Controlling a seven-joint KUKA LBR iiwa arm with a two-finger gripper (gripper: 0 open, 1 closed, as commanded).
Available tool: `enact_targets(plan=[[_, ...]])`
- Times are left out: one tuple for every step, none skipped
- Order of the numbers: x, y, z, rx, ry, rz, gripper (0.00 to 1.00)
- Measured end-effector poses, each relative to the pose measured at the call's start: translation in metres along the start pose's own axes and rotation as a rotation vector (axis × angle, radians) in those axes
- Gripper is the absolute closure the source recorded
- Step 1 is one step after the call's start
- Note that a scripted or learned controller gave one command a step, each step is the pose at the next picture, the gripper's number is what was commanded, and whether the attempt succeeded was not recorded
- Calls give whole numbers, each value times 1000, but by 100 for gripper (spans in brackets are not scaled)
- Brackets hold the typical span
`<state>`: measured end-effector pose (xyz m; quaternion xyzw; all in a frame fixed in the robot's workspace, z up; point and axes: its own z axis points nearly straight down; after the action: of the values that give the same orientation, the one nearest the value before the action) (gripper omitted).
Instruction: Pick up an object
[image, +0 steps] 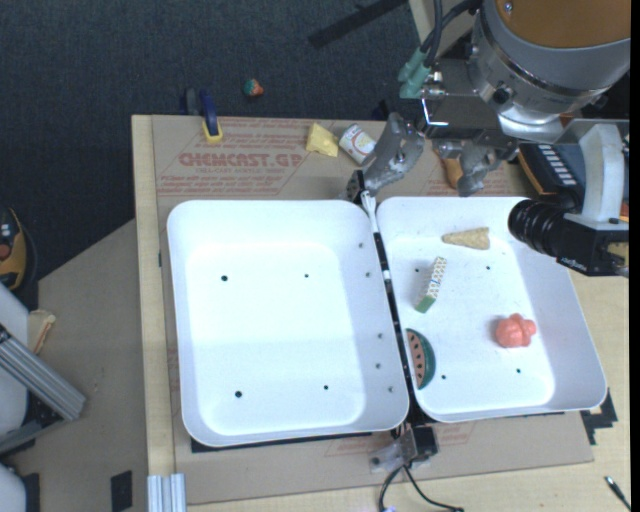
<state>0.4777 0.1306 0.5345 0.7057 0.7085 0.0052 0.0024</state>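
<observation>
bench top is a brown board (250, 160) printed with red lettering, on dark carpet (100, 60) along the upper frame. left bin (200, 300) and right bin (560, 330) touch at centre. in the right bin: tan wedge (467, 238) at top, dotted block (433, 283) mid-left, pink lump (514, 331) at right, melon slice (420, 360) on the left wall. gripper (430, 165) hangs above the bins' top edge, fingers spread, nothing between them. yellow piece (322, 141) lies on the board.

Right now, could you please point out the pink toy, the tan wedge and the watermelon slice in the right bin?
pink toy (514, 331): camera view, middle of its body.
tan wedge (468, 238): camera view, centre of its top face.
watermelon slice (420, 359): camera view, its red flesh.
</observation>
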Motion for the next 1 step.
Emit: enact_targets(plan=[[95, -2, 134, 26, -8, -6, 0]])
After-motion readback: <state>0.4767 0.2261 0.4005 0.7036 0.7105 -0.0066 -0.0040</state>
